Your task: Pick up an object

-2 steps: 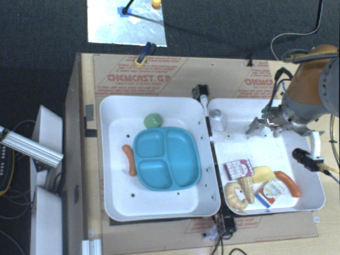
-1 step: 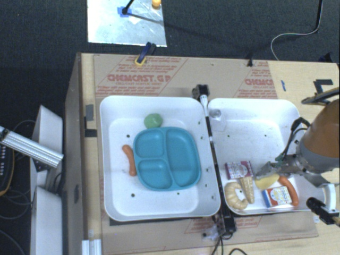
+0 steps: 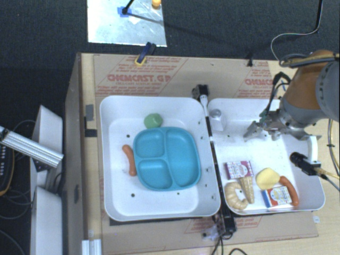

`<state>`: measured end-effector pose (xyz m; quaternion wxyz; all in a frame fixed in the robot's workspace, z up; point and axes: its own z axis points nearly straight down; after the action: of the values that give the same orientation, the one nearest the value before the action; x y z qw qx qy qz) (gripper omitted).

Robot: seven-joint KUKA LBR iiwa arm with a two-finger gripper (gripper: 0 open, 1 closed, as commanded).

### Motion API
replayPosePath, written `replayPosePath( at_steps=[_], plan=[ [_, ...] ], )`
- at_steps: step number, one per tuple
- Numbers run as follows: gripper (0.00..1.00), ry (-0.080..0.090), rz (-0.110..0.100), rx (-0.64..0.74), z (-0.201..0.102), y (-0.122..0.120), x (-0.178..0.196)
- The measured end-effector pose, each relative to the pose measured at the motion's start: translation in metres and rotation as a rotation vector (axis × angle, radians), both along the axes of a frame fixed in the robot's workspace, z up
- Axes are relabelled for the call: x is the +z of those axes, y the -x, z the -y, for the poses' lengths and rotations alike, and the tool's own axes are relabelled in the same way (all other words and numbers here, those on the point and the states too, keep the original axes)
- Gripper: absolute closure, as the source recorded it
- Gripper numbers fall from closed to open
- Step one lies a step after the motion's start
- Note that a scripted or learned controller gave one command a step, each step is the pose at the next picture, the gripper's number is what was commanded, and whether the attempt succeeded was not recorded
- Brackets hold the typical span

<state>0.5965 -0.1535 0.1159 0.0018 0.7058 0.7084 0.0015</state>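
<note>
My gripper [image 3: 254, 132] hovers over the upper middle of the right bin [image 3: 234, 106], above bare white floor, with nothing visibly between its fingers. Along that bin's front lie a pink-and-white packet [image 3: 238, 169], a croissant [image 3: 234, 193], a tan cone [image 3: 247, 188], a yellow lemon-like piece [image 3: 267, 178], an orange sausage [image 3: 289, 188] and a red, white and blue box [image 3: 276, 197]. All of them sit below and apart from the gripper. A small white object [image 3: 215, 115] rests in the bin's back left corner.
The left bin [image 3: 114, 142] holds a blue divided plate [image 3: 166, 158], a green ball [image 3: 153, 121] behind it and an orange sausage [image 3: 129, 159] to its left. A central divider [image 3: 210, 142] separates the bins. Cardboard [image 3: 143, 76] lies behind them.
</note>
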Motion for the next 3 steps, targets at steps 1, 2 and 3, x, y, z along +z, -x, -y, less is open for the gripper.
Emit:
replayPosePath(
  at_steps=[1,2,3],
  plan=[
    [0.0,0.001,-0.002,0.001,0.046,-0.072,-0.031],
    [1.0,0.003,0.002,0.005,0.046,-0.074,-0.019],
    [1.0,0.005,0.006,0.009,0.046,-0.075,-0.008]
  ],
)
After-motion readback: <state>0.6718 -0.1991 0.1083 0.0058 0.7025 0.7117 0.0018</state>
